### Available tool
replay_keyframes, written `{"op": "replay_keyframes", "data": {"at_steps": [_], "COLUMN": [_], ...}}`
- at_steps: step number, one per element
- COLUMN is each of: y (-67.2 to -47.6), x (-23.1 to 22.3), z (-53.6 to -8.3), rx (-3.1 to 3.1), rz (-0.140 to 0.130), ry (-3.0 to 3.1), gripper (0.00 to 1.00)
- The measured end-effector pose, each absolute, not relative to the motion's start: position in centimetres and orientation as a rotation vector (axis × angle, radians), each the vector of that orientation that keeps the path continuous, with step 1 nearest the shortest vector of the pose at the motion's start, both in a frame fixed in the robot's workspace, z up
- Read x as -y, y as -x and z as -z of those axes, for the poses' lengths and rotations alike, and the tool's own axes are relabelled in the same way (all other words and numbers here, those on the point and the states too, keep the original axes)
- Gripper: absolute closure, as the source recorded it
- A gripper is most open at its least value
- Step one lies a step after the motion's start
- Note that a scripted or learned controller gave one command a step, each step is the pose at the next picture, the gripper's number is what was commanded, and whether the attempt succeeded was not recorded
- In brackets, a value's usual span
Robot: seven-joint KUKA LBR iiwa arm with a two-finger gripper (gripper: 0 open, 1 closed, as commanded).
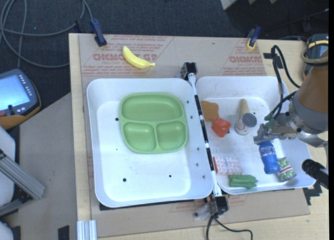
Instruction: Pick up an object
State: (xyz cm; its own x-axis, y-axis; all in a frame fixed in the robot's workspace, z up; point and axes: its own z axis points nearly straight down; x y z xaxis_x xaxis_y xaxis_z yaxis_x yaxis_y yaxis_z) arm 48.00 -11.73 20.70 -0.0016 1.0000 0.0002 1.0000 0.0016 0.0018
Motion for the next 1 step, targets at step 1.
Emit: {"op": "replay_keyframes", "data": {"at_steps": [1], "y": [-51.35], "x": [6.12], "z": [-19.67], "rx": [-2.222], "rz": [-0.002], "ry": [-2.219], "gripper": [1.0]}}
